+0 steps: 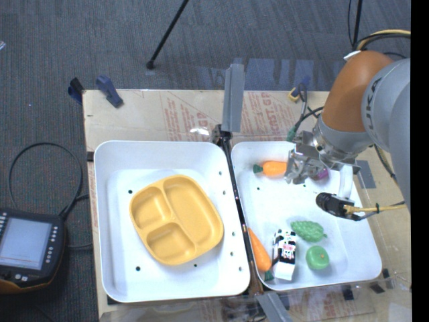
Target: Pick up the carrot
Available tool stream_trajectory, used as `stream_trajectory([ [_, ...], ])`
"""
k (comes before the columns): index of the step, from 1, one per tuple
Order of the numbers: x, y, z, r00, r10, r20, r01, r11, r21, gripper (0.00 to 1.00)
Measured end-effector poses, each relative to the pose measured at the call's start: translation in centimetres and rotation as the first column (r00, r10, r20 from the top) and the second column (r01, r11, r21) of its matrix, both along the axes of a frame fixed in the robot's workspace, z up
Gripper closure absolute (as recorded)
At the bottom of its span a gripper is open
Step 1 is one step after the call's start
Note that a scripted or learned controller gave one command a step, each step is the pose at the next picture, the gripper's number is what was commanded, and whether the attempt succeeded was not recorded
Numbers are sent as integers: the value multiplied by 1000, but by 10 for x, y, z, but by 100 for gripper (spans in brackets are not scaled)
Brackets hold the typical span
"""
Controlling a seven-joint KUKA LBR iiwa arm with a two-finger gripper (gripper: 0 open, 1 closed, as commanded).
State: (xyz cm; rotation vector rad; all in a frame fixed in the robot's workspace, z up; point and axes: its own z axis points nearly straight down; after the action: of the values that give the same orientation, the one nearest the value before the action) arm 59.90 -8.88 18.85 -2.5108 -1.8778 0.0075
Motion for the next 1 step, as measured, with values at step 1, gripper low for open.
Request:
stream_trajectory([
  [1,0,0,1,1000,1,1,-1,1000,-1,0],
])
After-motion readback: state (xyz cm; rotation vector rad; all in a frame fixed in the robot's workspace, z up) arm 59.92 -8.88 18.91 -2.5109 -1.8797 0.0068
